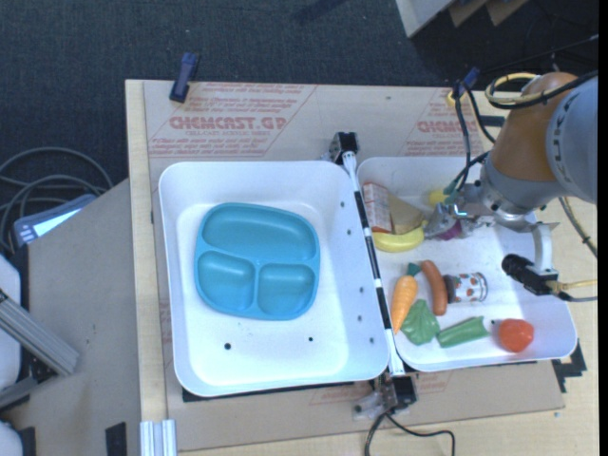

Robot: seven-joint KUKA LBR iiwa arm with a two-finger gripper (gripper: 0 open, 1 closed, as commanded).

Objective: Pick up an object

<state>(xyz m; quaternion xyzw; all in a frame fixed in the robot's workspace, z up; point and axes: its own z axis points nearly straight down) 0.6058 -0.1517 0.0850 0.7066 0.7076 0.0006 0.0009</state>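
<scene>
Several toy foods lie in the right bin (560, 345): banana (399, 240), carrot (404, 297), sausage (435, 286), green pepper (462, 332), tomato (515, 334), small can (467, 287). Gripper (448, 218) sits low at the bin's far side, just right of the banana; finger state cannot be told. Left bin (180, 207) holds a blue divided plate (256, 259).

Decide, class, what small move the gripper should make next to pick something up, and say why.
Probably a short descent toward the banana. The gripper sits low in the right bin, just right of the banana's upper end, with nothing visibly between its fingers. The carrot, sausage and tomato lie farther off, so the banana looks the nearest target.
</scene>
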